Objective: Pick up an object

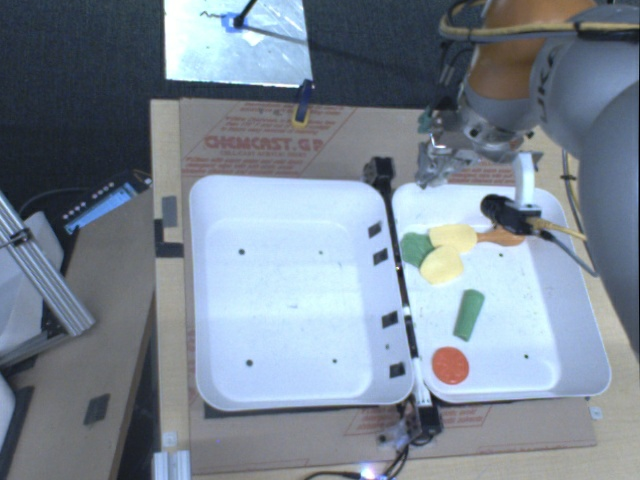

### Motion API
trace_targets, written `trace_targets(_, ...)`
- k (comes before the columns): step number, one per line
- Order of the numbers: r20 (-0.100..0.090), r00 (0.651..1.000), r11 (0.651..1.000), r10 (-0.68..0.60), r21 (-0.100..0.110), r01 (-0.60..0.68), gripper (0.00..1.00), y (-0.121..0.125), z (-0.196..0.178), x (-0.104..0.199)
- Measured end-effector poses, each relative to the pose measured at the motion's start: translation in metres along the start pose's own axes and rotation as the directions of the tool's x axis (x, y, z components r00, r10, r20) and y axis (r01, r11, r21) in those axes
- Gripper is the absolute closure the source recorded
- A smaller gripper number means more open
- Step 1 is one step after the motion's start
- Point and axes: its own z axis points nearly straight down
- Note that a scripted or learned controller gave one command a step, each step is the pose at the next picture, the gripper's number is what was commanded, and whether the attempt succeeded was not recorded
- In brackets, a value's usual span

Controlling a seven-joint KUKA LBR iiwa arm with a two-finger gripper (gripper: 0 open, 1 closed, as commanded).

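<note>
Progress: nothing had been lifted; by my judgement the whole pick (descent, closing, raising) was left to do.
Gripper (432, 171): hung over the far rim of the right bin (520, 308), towards the corner beside the left bin (290, 268), with no object seen in its hold.
Gripper opening: could not be told from this slanting view.
Yellow piece (453, 236): lay in the right bin's far half, probably the nearest candidate.
Dark green piece (413, 248): lay close to the right bin's wall on the left-bin side, just beside the yellow piece.
Yellow-green piece (441, 264): lay in the right bin, just nearward of the yellow piece and seemingly touching it.
Orange piece (505, 236): lay in the right bin's far half, partly hidden.
Green cylinder (468, 314): lay near the right bin's middle, apart from the cluster.
Red-orange disc (450, 366): lay alone by the right bin's near corner on the left-bin side.
Object relative to claw: the cluster sat nearward of and below the gripper, not under it. The gripper would likely need to move inward over the right bin before descending.
</note>
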Motion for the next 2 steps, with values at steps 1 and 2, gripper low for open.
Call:
trace_targets(1, 0.001, 1.000, 1.000, 0.002, -0.010, -0.002, 1.00, 0.002, -0.056, 0.049)
trace_targets(2, 0.001, 1.000, 1.000, -0.002, -0.009, 0.002, 1.00, -0.035, -0.091, 0.153)
